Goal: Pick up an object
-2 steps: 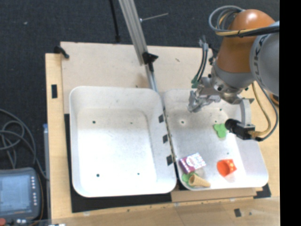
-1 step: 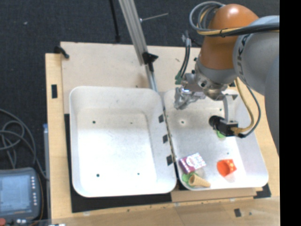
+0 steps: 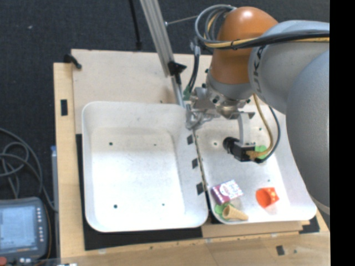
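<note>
At the near edge of the right bin (image 3: 219, 168), three small things lie close together. A tan cone with a green piece (image 3: 232, 211) rests against the front rim, a purple and white packet (image 3: 227, 191) sits just behind it, and an orange object (image 3: 267, 197) is a little to the right. Farther back, the tool (image 3: 192, 119) hangs over the ridge where the right bin meets the left bin (image 3: 138, 165), well apart from all three. Whether the tool is apart or together cannot be told. Above it bulks the grey arm (image 3: 299, 65) with its orange band (image 3: 244, 32). Both bins sit on a pale worktop (image 3: 111, 71).
</note>
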Robot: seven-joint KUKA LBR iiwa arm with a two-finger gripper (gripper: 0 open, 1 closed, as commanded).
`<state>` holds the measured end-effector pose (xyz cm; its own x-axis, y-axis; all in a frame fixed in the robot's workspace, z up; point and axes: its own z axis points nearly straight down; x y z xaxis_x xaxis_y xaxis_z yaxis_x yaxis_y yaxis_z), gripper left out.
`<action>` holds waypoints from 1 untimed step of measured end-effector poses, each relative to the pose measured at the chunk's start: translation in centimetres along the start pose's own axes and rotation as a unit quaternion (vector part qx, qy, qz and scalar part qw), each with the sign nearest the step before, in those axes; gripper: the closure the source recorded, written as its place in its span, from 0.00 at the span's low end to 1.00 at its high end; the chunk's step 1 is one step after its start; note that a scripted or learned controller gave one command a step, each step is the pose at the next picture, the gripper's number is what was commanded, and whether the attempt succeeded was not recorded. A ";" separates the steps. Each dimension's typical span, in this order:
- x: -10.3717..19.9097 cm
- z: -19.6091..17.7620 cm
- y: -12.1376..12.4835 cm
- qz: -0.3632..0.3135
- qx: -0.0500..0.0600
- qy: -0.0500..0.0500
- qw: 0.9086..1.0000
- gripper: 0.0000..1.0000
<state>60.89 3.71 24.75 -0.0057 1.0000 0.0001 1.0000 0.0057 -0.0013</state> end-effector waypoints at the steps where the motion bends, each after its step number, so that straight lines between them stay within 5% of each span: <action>1: 5.2 1.2 1.1 0.000 -0.001 0.000 1.000 1.00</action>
